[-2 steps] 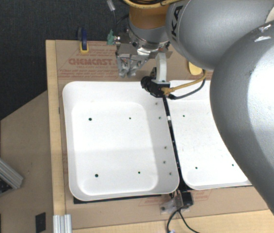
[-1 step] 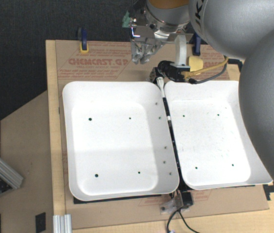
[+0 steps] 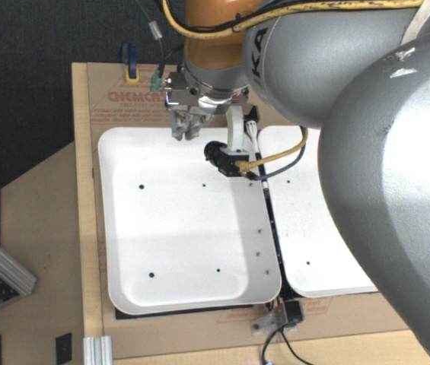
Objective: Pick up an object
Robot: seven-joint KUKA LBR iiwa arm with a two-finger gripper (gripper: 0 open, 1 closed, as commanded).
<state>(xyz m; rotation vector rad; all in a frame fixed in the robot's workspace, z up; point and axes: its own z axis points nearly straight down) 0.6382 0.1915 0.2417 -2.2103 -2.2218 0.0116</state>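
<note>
Object to pick: none is showing yet; the hand [image 3: 186, 130] is hovering at the left bin's [image 3: 123, 280] twelve o'clock, its opening unclear.

Two shallow white plastic bins sit side by side on the bench: the left bin [image 3: 123, 226] and the right bin [image 3: 313, 226]. One grey robot arm with an orange band [image 3: 222, 6] reaches over them, carrying one metal two-finger gripper [image 3: 184, 131]. One small blue-and-yellow clamp [image 3: 131, 63] stands at the brown board's far edge
</note>
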